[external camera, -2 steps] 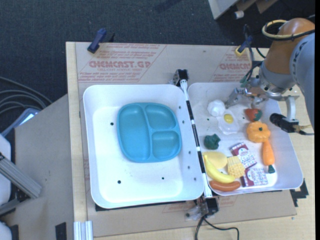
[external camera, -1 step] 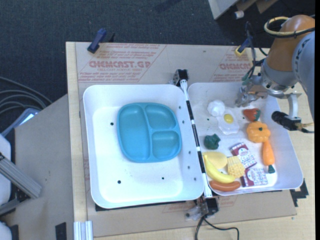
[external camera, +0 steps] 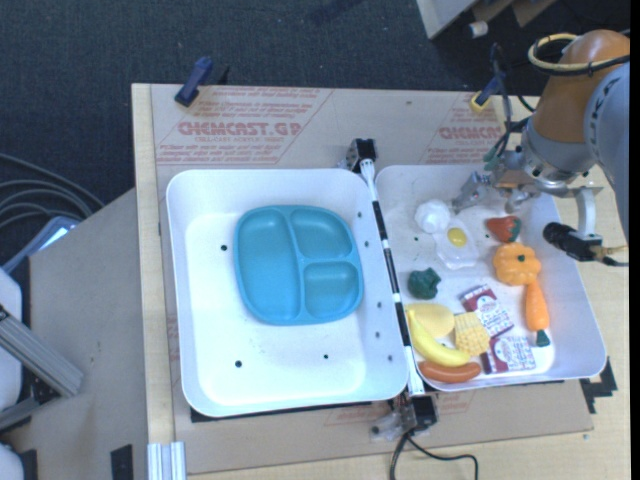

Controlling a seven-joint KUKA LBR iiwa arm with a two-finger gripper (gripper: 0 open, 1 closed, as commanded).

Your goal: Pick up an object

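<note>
Toys crowd the right bin (external camera: 585,313): my gripper (external camera: 490,190) hangs over its far edge with both fingers spread and nothing between them. The fried egg (external camera: 457,236) lies just at seven o'clock from it, a red strawberry-like piece (external camera: 503,228) just at five. My arm (external camera: 575,98) comes in from two o'clock, wrist pitched down.

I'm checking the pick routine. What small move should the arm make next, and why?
Probably a short descent onto the strawberry. The hand hangs over the right bin's far end with nothing seen between its fingers, and that small red piece lies just below it, apart from the fried egg and the orange pepper.
</note>
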